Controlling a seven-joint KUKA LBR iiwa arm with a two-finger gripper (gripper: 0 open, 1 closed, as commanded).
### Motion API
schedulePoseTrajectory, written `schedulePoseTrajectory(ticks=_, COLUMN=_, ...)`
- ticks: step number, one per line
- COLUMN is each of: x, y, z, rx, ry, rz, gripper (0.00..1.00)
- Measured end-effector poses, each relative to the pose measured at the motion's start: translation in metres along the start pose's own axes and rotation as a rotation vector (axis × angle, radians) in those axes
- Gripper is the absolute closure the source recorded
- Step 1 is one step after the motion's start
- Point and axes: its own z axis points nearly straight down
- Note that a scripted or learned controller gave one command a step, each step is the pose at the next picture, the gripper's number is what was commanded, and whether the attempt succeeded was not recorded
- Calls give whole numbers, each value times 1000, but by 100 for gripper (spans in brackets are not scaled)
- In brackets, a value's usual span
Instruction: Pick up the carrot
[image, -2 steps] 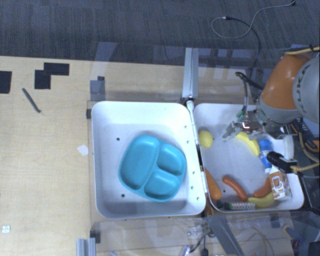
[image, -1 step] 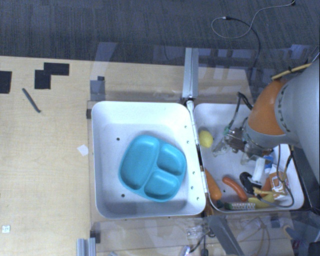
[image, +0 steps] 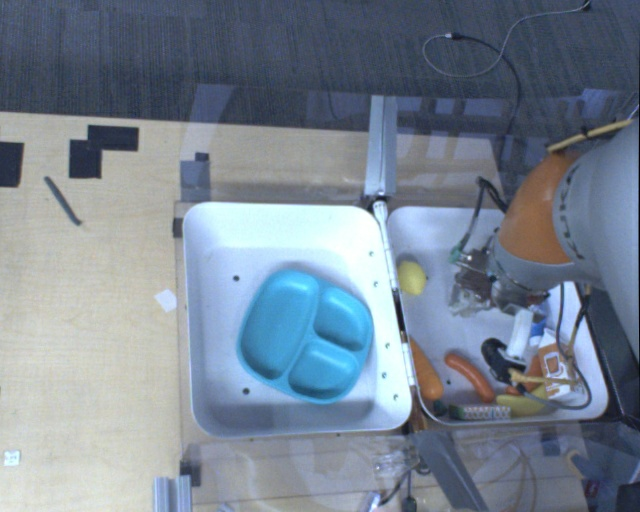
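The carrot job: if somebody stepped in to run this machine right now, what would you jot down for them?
Gripper: hangs over the right bin; whether its fingers are open or shut cannot be made out.
Carrot: lies against the right bin's left wall, near the front, apart from the gripper.
Nearby: lemon, sausage. Blue divided plate sits in the left bin.
Done: nothing visible yet.
Left: reach the carrot, grip, lift.

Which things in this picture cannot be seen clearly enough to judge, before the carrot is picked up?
- Gripper in the camera view: small and blurred under the wrist, so its state cannot be told.
- Carrot: lies against the right bin's left wall; the wall hides part of it.
- Items in the bin's lower right corner: crowded, partly under the arm, too small to identify.
- Blue tray: fully visible.
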Motion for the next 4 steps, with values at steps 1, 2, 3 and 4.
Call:
schedulePoseTrajectory(ticks=1, x=22, y=-24, z=-224, rx=9, ry=-6, rz=89, gripper=100)
schedulePoseTrajectory(ticks=2, x=-3, y=-60, z=-215, rx=12, ry=-6, rz=-117, gripper=100)
schedulePoseTrajectory(ticks=3, x=14, y=-66, z=-263, rx=10, ry=-7, rz=203, gripper=100)
schedulePoseTrajectory(ticks=4, x=73, y=-92, z=-83, rx=14, ry=-11, rz=612, gripper=100)
